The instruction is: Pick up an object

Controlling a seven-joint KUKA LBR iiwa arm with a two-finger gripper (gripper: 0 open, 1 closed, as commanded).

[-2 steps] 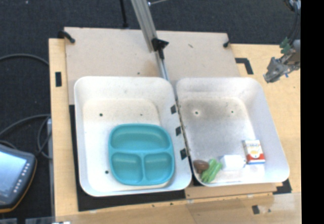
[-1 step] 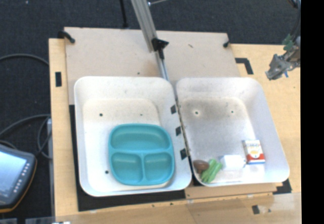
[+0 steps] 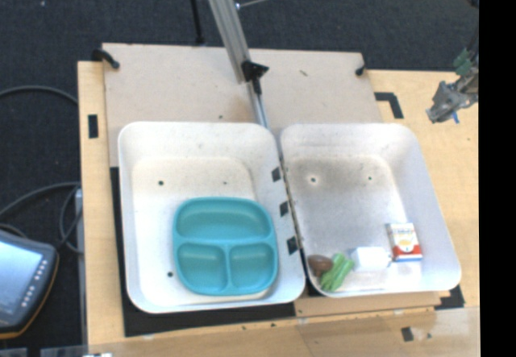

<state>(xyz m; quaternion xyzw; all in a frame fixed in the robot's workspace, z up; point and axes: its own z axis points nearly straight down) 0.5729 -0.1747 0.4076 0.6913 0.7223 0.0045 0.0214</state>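
Green object (image 3: 339, 271) well apart from claw (image 3: 451, 99)

You see two white bins, the left bin (image 3: 145, 186) and the right bin (image 3: 419, 178), on a tan desk (image 3: 451, 130). The divided tray (image 3: 226, 246) is turquoise. Note a green object (image 3: 339, 272), a brown one (image 3: 320, 263), and a white box (image 3: 404, 242) with red and orange print.

The hand (image 3: 453, 97) sits at the far right, too small and blurred to read. A grey device (image 3: 22, 279) at near left is cut off by the edge, as is the table (image 3: 201, 335).
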